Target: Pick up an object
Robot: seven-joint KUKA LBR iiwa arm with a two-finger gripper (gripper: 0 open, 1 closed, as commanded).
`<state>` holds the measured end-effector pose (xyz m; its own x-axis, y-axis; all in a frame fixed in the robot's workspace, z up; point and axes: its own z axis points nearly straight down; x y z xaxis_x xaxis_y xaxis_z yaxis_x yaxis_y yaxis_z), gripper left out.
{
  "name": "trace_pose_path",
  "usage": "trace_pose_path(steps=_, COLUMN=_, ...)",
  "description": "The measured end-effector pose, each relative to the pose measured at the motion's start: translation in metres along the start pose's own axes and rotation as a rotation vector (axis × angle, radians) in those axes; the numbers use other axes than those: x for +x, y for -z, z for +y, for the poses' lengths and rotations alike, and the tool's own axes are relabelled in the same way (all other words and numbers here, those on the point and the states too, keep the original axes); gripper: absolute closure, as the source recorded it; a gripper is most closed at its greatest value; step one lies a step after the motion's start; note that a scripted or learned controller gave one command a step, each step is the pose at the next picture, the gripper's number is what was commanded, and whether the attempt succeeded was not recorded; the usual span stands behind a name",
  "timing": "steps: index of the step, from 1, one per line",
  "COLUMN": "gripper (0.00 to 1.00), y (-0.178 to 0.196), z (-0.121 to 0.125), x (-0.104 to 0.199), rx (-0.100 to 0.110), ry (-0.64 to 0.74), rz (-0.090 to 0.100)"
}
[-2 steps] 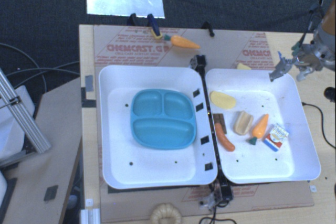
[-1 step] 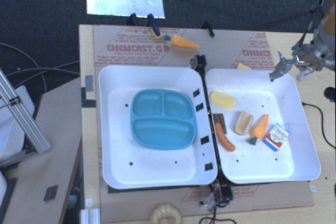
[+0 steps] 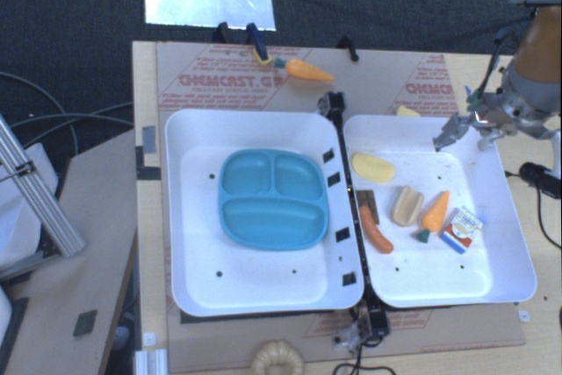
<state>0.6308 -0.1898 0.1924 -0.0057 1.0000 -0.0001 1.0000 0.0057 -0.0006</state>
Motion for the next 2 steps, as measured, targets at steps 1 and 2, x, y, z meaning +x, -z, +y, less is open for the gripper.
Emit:
trace_pose_path(steps=1, gripper=0.0, y=-0.057, z=-0.004, x=0.009, rx=0.003, ry=0.0, rz=0.001)
trace_pose_path(steps=2, gripper=0.0, y=-0.109, z=-0.004, x=0.01, rx=0.001, ry=-0.001, rz=0.0)
